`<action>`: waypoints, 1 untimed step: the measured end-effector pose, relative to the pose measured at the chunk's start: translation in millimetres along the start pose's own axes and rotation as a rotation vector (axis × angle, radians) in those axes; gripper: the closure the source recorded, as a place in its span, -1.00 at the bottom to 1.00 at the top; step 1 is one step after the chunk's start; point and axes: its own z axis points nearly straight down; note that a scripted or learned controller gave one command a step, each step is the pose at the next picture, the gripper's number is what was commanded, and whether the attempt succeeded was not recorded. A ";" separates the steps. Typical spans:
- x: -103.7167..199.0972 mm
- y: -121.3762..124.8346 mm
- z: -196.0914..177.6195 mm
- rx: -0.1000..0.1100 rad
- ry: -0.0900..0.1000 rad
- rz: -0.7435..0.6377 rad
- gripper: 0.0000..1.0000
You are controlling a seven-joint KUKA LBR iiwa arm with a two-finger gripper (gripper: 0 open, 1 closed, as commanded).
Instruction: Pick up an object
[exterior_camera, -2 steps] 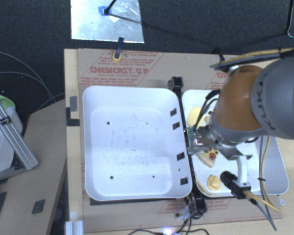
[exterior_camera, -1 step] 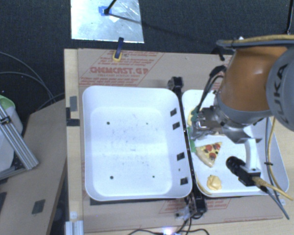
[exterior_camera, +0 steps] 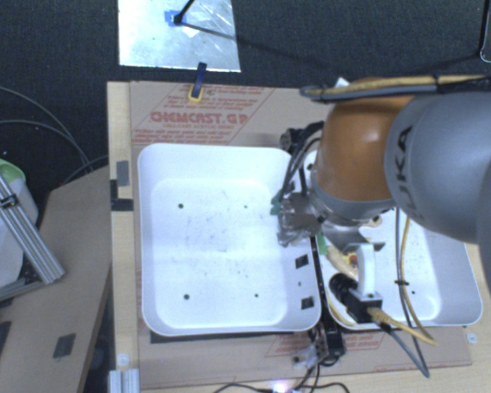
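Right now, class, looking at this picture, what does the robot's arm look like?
The arm is thick, rounded and grey, with dark lettering on its shell and a broad orange band above the wrist. Below it sits a metal wrist block, with black and yellowish cables trailing alongside.

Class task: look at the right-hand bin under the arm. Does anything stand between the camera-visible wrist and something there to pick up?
The arm itself covers most of the right bin, so no object to pick up can be made out there. Cables trail over its lower part. Whether anything blocks the way cannot be told.
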 end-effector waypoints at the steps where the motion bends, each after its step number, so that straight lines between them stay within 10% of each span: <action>1: 8.5 2.1 -123.3 -0.017 0.003 0.003 1.00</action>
